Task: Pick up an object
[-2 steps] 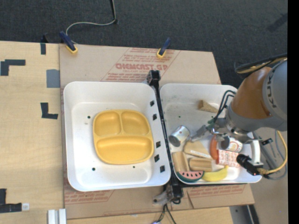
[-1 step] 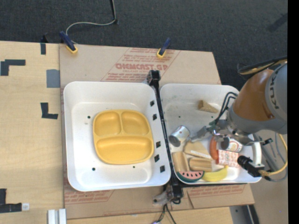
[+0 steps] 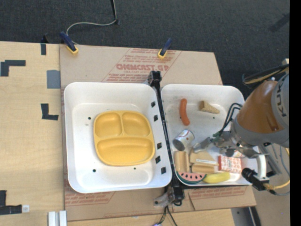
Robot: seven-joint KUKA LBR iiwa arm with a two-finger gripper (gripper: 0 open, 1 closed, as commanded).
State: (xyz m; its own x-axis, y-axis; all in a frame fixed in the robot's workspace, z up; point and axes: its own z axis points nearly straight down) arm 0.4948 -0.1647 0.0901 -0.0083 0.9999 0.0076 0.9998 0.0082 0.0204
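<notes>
Right bin [image 3: 235,94] is crowded: sausage [image 3: 185,112], silver can [image 3: 183,139], watermelon slice [image 3: 191,177], banana [image 3: 217,177]. Arm [image 3: 261,114] leans low; jaws' state, can't tell.

The arm [image 3: 263,114] reaches in from the right, its orange band bulky and rounded above the wrist, grey links behind it at the frame edge. The wrist tilts down and leftward, carrying the hand [image 3: 210,144] low (its fingers too dark and small to read), with cabling looped alongside.
</notes>
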